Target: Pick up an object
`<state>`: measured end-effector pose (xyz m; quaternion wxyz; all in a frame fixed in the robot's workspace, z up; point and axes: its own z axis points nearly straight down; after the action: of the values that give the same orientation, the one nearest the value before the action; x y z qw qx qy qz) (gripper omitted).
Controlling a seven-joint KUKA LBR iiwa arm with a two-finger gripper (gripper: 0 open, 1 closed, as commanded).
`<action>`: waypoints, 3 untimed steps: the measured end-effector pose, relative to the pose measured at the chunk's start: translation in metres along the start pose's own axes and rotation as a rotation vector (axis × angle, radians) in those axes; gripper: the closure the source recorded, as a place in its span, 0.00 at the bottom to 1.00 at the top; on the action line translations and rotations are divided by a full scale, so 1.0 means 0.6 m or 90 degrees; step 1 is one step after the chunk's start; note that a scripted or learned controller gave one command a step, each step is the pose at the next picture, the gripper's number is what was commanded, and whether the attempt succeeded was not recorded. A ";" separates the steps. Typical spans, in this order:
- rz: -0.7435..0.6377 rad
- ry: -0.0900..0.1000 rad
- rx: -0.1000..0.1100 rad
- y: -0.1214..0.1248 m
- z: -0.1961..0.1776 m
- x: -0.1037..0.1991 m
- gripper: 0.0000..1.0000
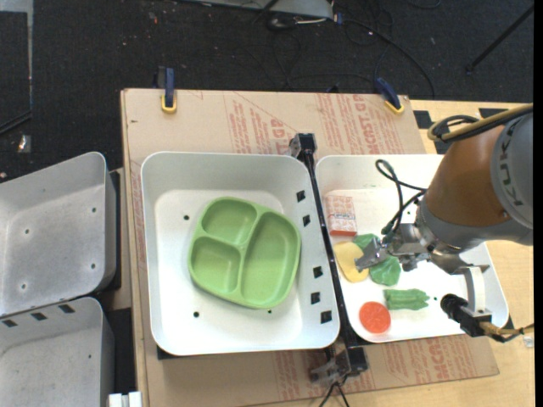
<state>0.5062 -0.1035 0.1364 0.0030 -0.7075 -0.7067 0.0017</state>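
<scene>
Metal two-finger gripper (376,257) down in right white bin (496,299), fingers straddling small green plastic toy (383,270); firm hold unclear. Likely chosen target.

Two white bins (161,227) side by side on cardboard (246,117). Green tray (244,253) in left bin. Blue-yellow clamps (169,91) at back edge.

Bright, even light; soft shadows.
</scene>
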 end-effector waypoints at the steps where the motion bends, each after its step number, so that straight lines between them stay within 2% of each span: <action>1: 0.000 -0.001 -0.002 0.000 0.076 0.000 0.00; 2: 0.002 -0.003 -0.006 0.002 0.054 -0.002 1.00; 3: -0.002 -0.001 -0.006 0.001 -0.018 0.006 1.00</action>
<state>0.5067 -0.1001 0.1470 -0.0012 -0.7064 -0.7078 -0.0008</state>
